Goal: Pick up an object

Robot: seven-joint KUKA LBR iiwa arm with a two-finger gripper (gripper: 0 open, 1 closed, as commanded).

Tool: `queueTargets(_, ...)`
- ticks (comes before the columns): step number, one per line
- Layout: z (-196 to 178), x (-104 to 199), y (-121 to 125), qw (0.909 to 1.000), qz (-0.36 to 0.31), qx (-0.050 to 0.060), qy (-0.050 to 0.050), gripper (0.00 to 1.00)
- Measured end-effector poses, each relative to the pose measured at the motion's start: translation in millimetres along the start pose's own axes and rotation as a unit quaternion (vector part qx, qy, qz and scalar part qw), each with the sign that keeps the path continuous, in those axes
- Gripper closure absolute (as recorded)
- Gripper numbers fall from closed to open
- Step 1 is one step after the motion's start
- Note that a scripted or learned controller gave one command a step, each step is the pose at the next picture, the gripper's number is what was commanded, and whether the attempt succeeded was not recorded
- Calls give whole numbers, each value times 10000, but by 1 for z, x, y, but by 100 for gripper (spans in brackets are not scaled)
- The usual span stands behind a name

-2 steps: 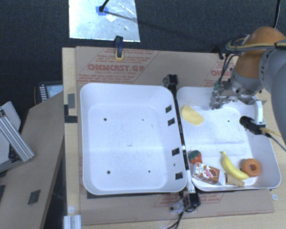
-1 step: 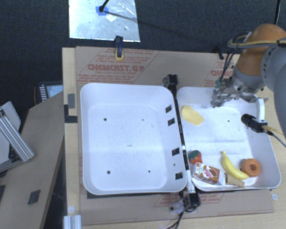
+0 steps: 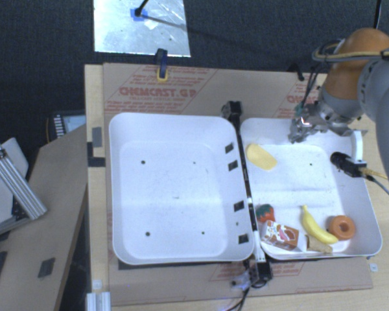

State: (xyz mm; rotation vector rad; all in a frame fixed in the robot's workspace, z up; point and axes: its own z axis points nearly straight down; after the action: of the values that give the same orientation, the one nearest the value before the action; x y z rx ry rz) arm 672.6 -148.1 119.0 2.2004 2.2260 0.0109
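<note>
At the far left stands a slanted aluminium frame (image 3: 10,180) beside a tan side table (image 3: 48,193), and behind all is dark carpet-like floor (image 3: 39,37) with a shiny metal sheet (image 3: 141,18) lying on it at the top. The bench is covered with brown cardboard (image 3: 175,89) that carries red print, and a yellow and black clamp (image 3: 161,65) grips its back edge. On it the left bin (image 3: 126,135) lies with its white floor bare, so there is wide open room inside its rim. A row of black clips (image 3: 236,167) runs down the seam where the two bins touch. The right bin (image 3: 356,193) holds a pale yellow piece (image 3: 261,157) near its back left corner, well apart from the other things. Along its front edge lie a small red and green object (image 3: 265,212), a red and white packet (image 3: 282,236) just beside it, a banana (image 3: 316,225), and an orange ring (image 3: 341,226) close to the banana's right; the middle of this bin is open. The gripper (image 3: 301,133) hangs over the back rim of the right bin, pointing down, with nothing seen between its fingers; if they are spread or closed I cannot tell. The grey arm (image 3: 376,89) reaches in from the right.
</note>
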Motion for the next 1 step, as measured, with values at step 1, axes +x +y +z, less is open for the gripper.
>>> queueTargets(1,-11,0,1,10000,-9,-16,-5,100)
